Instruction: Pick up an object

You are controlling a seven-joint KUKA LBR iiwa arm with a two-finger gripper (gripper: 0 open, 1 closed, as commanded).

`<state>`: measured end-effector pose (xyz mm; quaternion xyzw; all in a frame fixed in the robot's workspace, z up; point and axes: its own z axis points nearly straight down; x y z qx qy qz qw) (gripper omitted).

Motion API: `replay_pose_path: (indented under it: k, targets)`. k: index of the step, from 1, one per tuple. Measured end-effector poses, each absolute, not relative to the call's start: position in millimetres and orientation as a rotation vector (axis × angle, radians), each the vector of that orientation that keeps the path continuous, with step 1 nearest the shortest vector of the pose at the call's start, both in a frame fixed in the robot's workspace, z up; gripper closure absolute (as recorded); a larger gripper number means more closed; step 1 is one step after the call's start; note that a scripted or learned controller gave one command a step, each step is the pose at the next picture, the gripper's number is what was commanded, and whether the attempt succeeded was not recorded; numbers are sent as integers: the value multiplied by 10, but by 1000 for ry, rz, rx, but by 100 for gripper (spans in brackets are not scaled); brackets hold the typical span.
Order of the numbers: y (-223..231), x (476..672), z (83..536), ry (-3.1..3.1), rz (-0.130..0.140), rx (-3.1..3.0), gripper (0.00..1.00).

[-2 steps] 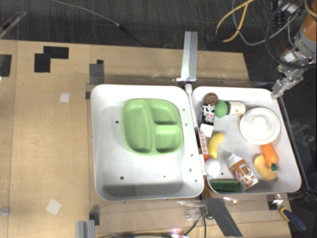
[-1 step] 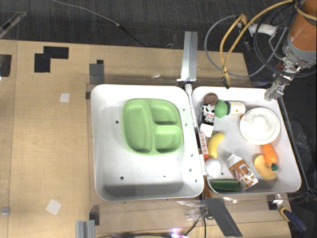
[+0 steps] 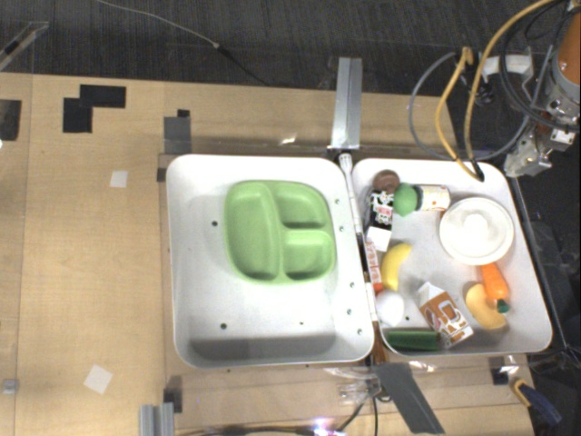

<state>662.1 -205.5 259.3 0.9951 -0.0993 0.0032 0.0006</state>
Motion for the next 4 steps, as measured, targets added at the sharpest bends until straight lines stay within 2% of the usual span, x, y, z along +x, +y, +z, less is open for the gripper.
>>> replay_pose_path:
  k: [1,3,4]
  targets:
    - [-2046,6695,2318,-307,4,3127,100]
    - [-1997,6732,2583,-287,20,3127,100]
    - [-2034,6699,2383,-305,5,3128,100]
